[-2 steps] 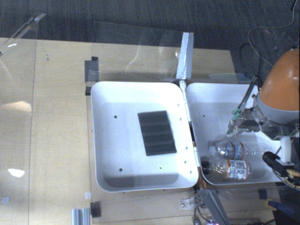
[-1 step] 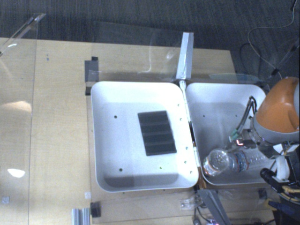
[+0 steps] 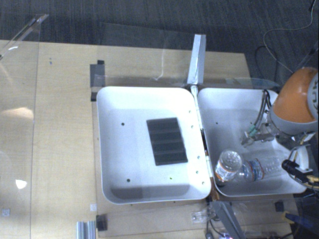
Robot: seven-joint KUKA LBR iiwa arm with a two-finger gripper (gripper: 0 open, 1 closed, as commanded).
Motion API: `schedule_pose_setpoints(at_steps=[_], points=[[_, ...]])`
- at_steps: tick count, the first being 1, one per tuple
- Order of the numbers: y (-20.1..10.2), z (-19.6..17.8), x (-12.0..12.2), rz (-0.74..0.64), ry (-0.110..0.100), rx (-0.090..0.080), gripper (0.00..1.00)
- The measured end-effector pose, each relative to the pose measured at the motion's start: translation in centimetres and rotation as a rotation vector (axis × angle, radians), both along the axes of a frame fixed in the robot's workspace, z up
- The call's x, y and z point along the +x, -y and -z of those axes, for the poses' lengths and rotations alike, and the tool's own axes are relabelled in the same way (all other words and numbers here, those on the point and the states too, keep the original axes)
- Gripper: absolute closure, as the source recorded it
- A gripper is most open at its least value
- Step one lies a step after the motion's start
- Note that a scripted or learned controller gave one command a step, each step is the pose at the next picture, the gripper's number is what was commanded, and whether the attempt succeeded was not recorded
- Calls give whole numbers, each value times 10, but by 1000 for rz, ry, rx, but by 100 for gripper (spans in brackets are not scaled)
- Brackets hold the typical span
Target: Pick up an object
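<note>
Camera view: a clear plastic bottle (image 3: 244, 168) lies on its side along the right bin's (image 3: 224, 108) near wall, just below the hand (image 3: 256, 133); whether that hand is open cannot be told.

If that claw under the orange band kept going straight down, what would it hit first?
Probably the bare floor of the right bin, since the gripper hangs just above and beside the clear plastic bottle; depth is hard to judge.

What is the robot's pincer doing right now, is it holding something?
Pincer: over the right bin, nothing held; open or closed cannot be told.
</note>
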State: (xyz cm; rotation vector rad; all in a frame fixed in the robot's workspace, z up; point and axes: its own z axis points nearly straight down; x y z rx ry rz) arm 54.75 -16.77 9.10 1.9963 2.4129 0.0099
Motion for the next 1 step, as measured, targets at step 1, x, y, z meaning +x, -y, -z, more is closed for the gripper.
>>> schedule_pose_setpoints(at_steps=[1], points=[[7,3,89,-30,-1,0,0]])
